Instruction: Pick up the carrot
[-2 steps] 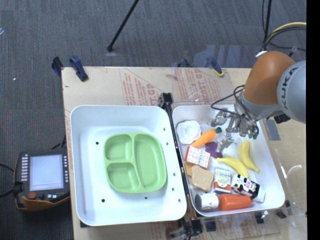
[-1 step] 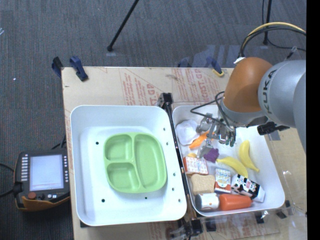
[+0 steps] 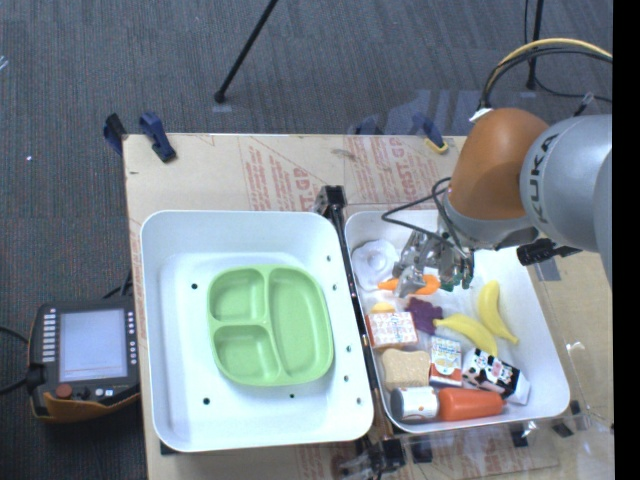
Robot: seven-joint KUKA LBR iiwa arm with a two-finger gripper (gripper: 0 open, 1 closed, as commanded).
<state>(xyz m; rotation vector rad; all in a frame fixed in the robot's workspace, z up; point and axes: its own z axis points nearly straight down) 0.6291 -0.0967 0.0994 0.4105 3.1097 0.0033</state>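
Carrot (image 3: 413, 285) lay in the right bin (image 3: 545, 340) directly beneath the gripper (image 3: 432, 268), long axis running roughly left-right (orange showing either side of it), though whether it was spread I couldn't tell.

Dark grey carpet floor (image 3: 120, 48) w/ a tripod leg (image 3: 250, 38) across it, cardboard-topped bench (image 3: 250, 173) (blue clamps (image 3: 157, 136) on the edge), teach pendant (image 3: 85, 356) bottom left.
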